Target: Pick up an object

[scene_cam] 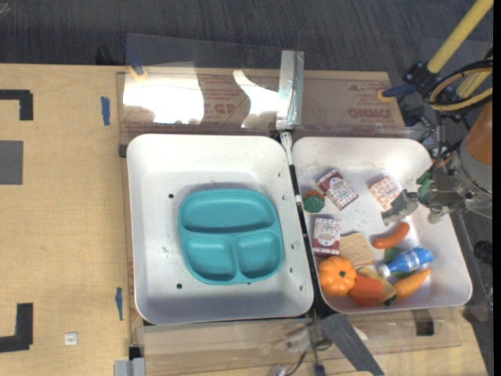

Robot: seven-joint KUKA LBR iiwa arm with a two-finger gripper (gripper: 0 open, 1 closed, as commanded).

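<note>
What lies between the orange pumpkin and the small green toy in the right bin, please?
In the camera view, a red-and-white carton lies between the pumpkin and the green toy.

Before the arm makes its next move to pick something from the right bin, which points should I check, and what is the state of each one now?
1. Gripper is over the right bin: ok.
2. An object is between its fingers: not ok, none seen there.
3. A target lies close: ok, the small carton and the red-orange sausage are just beside it.
4. Target stands free of neighbours: not ok for the pumpkin, blue bottle and carrot, which are crowded together.
5. Fingers open enough: cannot tell.
6. Teal tray in the left bin is away from the gripper: ok.
</note>
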